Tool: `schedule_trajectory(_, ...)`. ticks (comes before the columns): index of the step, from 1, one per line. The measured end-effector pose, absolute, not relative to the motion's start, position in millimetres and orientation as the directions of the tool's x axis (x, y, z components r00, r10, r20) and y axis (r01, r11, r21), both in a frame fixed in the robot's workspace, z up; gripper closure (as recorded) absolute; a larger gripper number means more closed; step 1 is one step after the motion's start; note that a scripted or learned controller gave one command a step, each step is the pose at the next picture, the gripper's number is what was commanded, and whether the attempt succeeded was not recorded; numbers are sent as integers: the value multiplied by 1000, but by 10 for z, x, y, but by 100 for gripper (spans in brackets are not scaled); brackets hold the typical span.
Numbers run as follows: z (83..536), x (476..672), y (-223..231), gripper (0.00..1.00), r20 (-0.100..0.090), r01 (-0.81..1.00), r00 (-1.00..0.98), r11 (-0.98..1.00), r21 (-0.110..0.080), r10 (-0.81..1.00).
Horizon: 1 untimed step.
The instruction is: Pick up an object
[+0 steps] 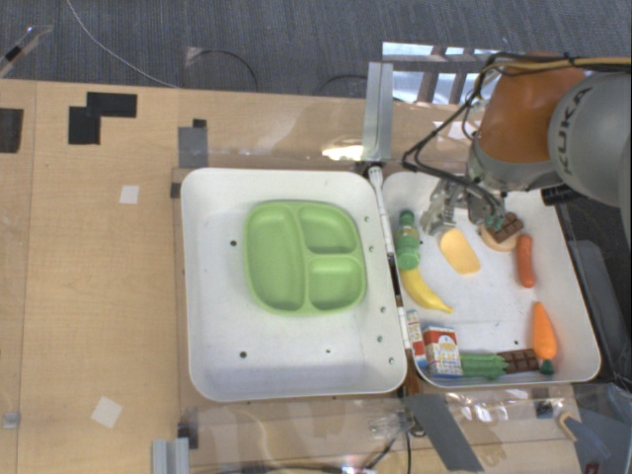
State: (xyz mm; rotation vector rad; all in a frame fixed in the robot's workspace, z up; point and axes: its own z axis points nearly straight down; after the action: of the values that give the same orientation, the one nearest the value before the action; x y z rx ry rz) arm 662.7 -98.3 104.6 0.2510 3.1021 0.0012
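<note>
While the grey arm [583, 126] with its orange band reaches in from the right, its claw [456, 208] hangs low over the far part of the right bin [578, 294], just above a pale yellow object [459, 252]. I cannot tell how the claw stands, and no object is seen in it.

On the grey arm some dark letters are seen, likely the start of the maker's name, but they are cut and hard to read. The small carton [442, 351] at the near edge of the right bin has a red and white print; its words are too small to read.

Near the claw lie a green bottle [407, 241], a banana [425, 292], a brown and white piece [503, 231], a red sausage [525, 262] and a carrot [544, 332]. A green vegetable [484, 365] and a dark bar [520, 362] lie beside the carton.

In the left bin [212, 363] a green divided plate [302, 256] rests in the middle.

Both bins stand on a light wooden tabletop [89, 294] that carries black square marks [99, 115] at the far left. Behind it is dark grey carpet [247, 13] with a thin cable [109, 42] across.
</note>
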Motion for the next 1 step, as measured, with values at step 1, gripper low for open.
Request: schedule_trajectory(1, 2935, 6524, -1152, 100, -26, -4, -1000, 1000, -4, -4)
